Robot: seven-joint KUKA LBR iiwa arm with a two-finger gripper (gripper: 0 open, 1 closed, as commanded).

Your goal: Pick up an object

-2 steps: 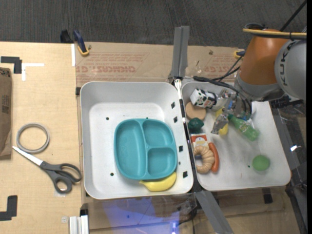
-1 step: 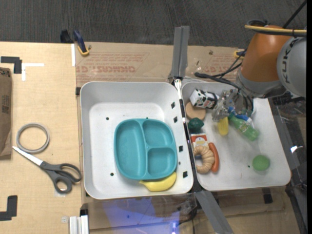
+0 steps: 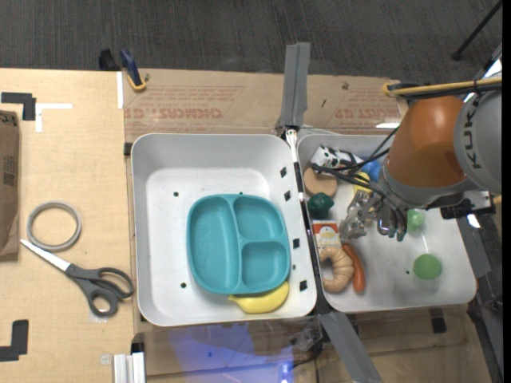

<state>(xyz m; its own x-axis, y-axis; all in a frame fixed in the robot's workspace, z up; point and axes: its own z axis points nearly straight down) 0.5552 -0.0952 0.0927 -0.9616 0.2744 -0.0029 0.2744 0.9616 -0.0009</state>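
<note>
My gripper (image 3: pixel 372 220) hangs over the middle of the right bin (image 3: pixel 455 290), its fingers spread apart and open, nothing between them. Just below and left of it lie a tan croissant-shaped piece (image 3: pixel 336 268) and a red-orange sausage (image 3: pixel 357 271). A green ball (image 3: pixel 427 266) rests at the front right of the bin. A dark green object (image 3: pixel 320 204) and a tan round piece (image 3: pixel 318 182) sit against the bin's left wall. A light green item (image 3: pixel 415 220) peeks out beside the wrist.
The left bin (image 3: pixel 152 174) holds a teal divided plate (image 3: pixel 238 242) with a yellow banana (image 3: pixel 262 300) under its front edge. A white-and-black object (image 3: pixel 331 159) lies at the right bin's back. Scissors (image 3: pixel 86 278) and a tape ring (image 3: pixel 53 225) lie on the bench at left.
</note>
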